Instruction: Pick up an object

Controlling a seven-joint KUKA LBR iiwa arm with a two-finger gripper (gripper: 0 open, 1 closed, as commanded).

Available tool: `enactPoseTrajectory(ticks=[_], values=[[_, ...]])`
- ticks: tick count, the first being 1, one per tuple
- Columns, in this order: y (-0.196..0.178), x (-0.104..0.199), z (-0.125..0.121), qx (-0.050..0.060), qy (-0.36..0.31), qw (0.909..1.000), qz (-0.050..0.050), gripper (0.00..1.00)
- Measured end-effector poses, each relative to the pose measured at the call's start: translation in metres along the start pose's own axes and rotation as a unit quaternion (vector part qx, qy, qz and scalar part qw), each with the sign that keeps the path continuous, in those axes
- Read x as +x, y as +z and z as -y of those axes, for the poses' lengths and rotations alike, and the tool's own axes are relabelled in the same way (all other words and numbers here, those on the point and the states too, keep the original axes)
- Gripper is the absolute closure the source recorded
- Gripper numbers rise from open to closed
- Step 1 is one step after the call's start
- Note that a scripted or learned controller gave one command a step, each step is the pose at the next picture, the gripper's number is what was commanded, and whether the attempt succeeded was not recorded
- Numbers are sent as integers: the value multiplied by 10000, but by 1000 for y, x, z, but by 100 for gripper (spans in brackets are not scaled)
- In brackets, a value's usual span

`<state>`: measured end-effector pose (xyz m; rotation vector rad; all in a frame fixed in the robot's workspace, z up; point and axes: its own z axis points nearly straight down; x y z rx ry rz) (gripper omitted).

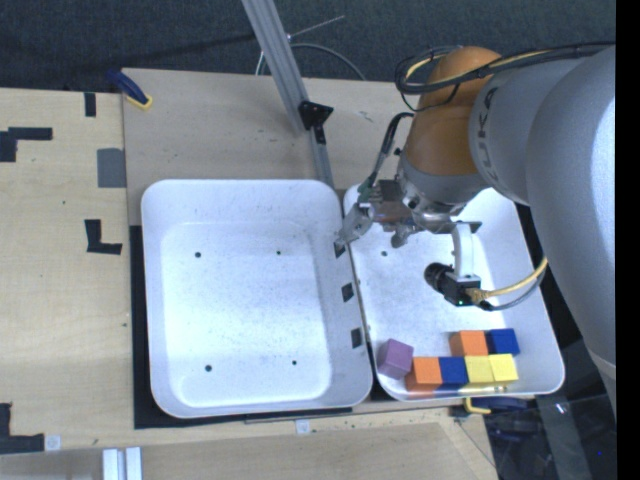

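Several small blocks lie along the near edge of the right bin [520, 258]: a purple block [397, 356], an orange block [427, 371], a blue block [453, 370] and a yellow block [480, 370], with another orange block [467, 344] and blue block [502, 341] just behind. My gripper [377, 235] hangs over the far left part of the right bin, close to the wall shared by the two bins. Its fingers stand open with nothing between them. It is well apart from the blocks, which lie nearer the camera.
The left bin [160, 268] lies beside the right one. A slanted metal pole [280, 58] reaches the bins' far edge. A black part on a white bracket [447, 280] with a yellow cable hangs off the wrist. The arm's big grey body covers the right side.
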<state>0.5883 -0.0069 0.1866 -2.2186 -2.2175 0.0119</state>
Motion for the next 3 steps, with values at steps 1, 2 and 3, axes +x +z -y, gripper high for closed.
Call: enactPoseTrajectory(ticks=[1,2,3], values=[[-5,30,-24,-41,-27,10000,-15,0],[-5,93,-22,-35,-43,10000,-21,0],[-5,99,19,-19,-10,10000,-3,0]])
